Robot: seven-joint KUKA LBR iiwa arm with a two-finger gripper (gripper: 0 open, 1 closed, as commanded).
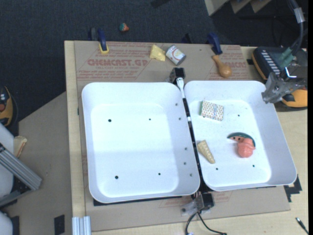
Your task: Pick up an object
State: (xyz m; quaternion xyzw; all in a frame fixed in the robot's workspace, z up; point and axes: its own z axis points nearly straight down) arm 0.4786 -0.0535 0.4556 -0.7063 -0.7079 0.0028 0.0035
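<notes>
The right bin holds three things. A square packet with a dotted pattern lies near its back left. A tan cone-shaped piece lies by the left wall, toward the front. A pink and red toy with a dark green top rests right of the middle. My gripper hangs over the bin's back right rim, above and to the right of all three, with nothing seen in it.
The left bin sits beside the right one. Behind the bins on the cardboard lie a yellow wedge, a small box and a wooden pear shape. Blue clamps hold the back edge.
</notes>
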